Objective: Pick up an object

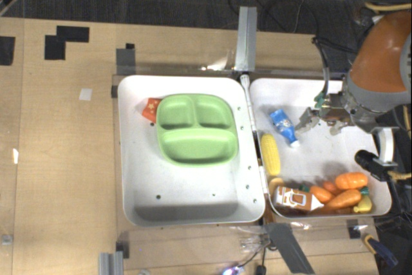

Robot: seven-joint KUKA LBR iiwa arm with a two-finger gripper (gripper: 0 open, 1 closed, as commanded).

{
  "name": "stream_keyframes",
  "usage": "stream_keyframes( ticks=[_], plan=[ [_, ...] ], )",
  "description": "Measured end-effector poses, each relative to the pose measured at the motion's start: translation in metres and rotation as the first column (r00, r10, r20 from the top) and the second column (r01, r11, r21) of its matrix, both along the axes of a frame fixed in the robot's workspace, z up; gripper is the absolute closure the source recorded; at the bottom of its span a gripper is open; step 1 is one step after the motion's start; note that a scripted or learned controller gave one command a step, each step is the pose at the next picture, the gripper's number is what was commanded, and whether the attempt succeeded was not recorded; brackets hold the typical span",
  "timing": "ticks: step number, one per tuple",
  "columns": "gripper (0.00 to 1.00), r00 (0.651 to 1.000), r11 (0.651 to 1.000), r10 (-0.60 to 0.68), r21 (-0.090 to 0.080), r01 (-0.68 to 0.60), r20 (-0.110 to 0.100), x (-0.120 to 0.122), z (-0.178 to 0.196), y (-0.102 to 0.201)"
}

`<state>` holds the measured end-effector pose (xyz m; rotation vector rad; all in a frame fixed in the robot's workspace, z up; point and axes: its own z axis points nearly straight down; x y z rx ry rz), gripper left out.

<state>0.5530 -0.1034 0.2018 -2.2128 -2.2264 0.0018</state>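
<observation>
The arm (380, 67) reaches in from the right over the right bin (309, 90), its orange band bulking large above the wrist, with the wrist lowered toward the bin's upper middle. The tool (320, 120) hangs just above the bin floor, pointing left; its two fingers (306, 122) stand apart with nothing between them. Its nearest tip is just beside a blue packet (282, 126), close but not clearly touching.

Below the packet lies a yellow corn cob (271, 154) along the bin's left wall. Along the front wall lie a small brown-and-white carton (295, 199), several orange carrots (344, 190) and a small yellow piece (364, 204).

The left bin (138, 190) holds a green divided plate (195, 128), with a small red item (150, 110) tucked at its upper-left edge. Both bins rest on the wooden tabletop (58, 158).
</observation>
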Motion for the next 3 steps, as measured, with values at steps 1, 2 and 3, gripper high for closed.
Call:
stream_keyframes(
  ticks=[1, 2, 3],
  plan=[
    [0.00, 0.991, 0.991, 0.136, -0.001, -0.136, 0.004, 0.035, 0.017, -0.022],
    [0.00, 0.970, 0.970, 0.242, -0.001, -0.242, 0.004, 0.102, -0.002, -0.033],
    [0.00, 0.933, 0.933, 0.360, -0.004, -0.360, 0.007, 0.116, -0.106, 0.006]
  ],
)
